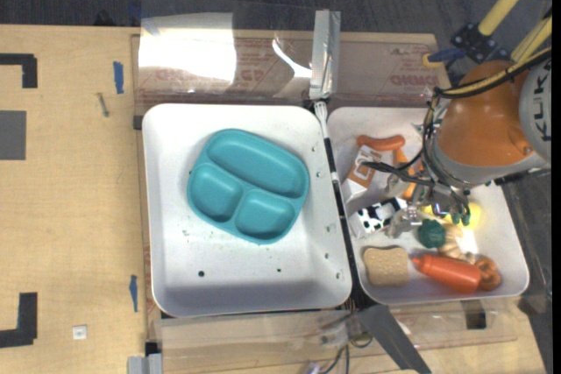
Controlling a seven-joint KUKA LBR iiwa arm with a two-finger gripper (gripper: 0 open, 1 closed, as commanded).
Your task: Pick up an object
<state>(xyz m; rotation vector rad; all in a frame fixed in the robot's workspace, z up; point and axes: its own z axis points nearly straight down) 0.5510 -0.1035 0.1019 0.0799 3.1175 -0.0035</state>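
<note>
My hand (419,210) hangs low in the right bin (513,263); I cannot tell its grip. A green toy (431,233) lies just below it, a black-and-white toy (379,215) beside it, an orange carrot (447,271) nearer the camera, and a teal divided plate (248,183) well apart.

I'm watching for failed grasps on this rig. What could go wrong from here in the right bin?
The toys lie crowded under the hand, so the black-and-white toy or green piece could be nudged aside rather than grasped. The carrot and tan block sit close by and may get bumped.
</note>
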